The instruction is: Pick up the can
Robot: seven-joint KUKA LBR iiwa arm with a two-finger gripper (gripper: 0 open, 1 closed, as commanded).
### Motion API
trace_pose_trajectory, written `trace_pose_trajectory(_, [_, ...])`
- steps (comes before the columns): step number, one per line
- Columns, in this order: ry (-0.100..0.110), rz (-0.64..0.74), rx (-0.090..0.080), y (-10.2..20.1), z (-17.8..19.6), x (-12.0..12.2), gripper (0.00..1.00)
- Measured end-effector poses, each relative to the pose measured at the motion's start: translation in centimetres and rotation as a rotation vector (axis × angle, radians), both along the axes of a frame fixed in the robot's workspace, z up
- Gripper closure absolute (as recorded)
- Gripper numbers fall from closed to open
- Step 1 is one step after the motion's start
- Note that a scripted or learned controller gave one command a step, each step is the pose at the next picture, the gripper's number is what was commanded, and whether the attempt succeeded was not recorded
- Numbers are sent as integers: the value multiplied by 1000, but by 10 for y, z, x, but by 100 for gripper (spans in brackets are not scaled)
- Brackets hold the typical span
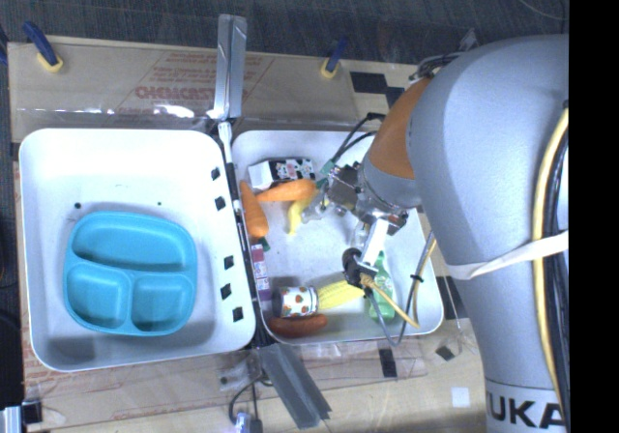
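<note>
can (297,302) lies in the right bin (290,146) beside corn (338,296); claw (354,267) hovers near, its opening hard to tell.

Two bins side by side

The tray (129,272) lies in the left bin (48,160). In the right bin (426,310), the can (295,302) lies at the bottom, left of the corn (338,296), above the sausage (300,326).
</note>
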State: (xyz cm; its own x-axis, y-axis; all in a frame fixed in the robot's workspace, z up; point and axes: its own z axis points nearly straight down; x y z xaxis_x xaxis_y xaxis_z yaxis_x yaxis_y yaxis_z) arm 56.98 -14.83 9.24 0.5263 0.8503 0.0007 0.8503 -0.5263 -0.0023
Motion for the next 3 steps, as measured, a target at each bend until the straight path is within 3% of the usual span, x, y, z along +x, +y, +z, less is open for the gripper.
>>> trace_pose_trajectory(1, [2,-118,1,-39,47,39,0])
trace_pose_trajectory(2, [6,-119,1,31,2,-17,0])
trace_pose_trajectory(3, [7,-240,2,11,-2,-37,0])
